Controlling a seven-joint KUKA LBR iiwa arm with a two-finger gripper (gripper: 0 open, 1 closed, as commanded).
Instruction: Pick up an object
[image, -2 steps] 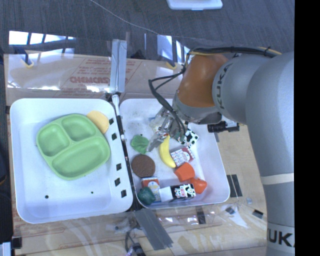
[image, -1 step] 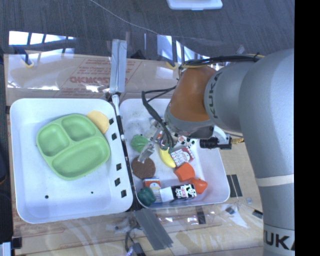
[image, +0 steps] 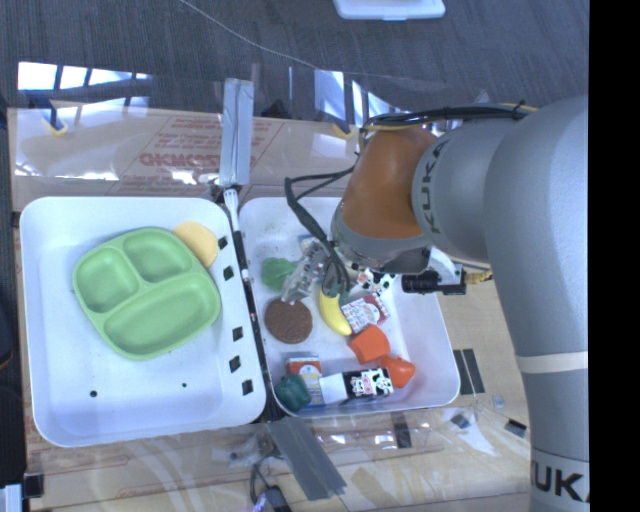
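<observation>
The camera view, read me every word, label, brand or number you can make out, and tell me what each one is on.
"KUKA" in white letters on the grey arm, running along its side above the right bin.
"KU", cut off by the frame edge, on the arm's base.
Red print on the brown sheet behind the bins: appears reversed and too blurred to read.
Labels on the small cartons and the bottle in the right bin: too small to read.

Bench (image: 120, 160) w/ clear sheet on top carries two white bins side by side. Right bin (image: 440, 350) sits directly under gripper (image: 305, 275); left bin (image: 40, 300) lies just left of it, rims touching.
</observation>
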